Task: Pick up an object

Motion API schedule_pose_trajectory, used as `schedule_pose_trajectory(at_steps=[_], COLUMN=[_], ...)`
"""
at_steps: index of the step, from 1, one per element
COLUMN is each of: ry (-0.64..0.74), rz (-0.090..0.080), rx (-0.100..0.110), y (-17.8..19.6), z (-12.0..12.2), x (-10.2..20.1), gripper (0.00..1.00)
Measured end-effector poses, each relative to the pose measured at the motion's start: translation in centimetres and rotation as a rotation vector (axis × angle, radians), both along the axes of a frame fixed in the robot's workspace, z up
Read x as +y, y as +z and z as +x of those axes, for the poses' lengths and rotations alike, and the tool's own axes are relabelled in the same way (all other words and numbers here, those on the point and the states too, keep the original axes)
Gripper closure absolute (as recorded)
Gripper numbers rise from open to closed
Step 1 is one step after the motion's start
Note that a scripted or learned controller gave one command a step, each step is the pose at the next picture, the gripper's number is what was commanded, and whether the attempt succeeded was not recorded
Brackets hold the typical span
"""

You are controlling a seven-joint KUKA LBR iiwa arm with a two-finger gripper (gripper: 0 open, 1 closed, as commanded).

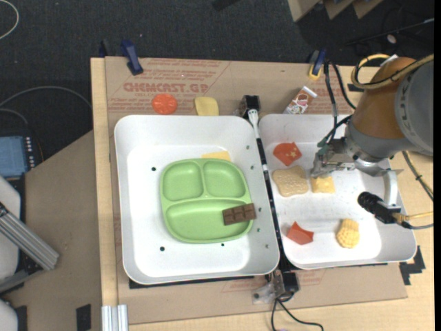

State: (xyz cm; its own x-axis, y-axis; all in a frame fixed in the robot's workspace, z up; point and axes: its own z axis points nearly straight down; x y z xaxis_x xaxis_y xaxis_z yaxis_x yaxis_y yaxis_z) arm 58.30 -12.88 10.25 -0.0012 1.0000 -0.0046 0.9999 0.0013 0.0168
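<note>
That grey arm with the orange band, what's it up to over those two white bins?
The grey arm has its gripper low in the right-hand white bin, right over a small yellow block beside a pale cracker-shaped piece. Nothing is lifted. Two red pieces and a yellow corn-like toy lie nearby. In the left-hand white bin, a brown chocolate-bar piece rests on a green divided plate.

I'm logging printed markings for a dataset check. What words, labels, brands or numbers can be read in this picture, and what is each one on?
"CHEMCAST G.P": red print on the brown sheet under the bins, along its far edge; the last letters are unsure.
A smaller red line above it: too blurred to read.
Small red and white packet beyond the right bin: printed, but too small to read.
</note>
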Motion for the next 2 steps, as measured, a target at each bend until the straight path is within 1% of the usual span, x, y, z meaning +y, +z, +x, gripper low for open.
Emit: schedule_pose_trajectory(at_steps=[1,2], ry=[-0.001,-0.002], rz=[0.001,0.006], rx=[0.008,0.013], y=[-0.4,-1.6], z=[-0.3,-0.5], x=[0.0,-1.8], gripper=[0.0,0.0])
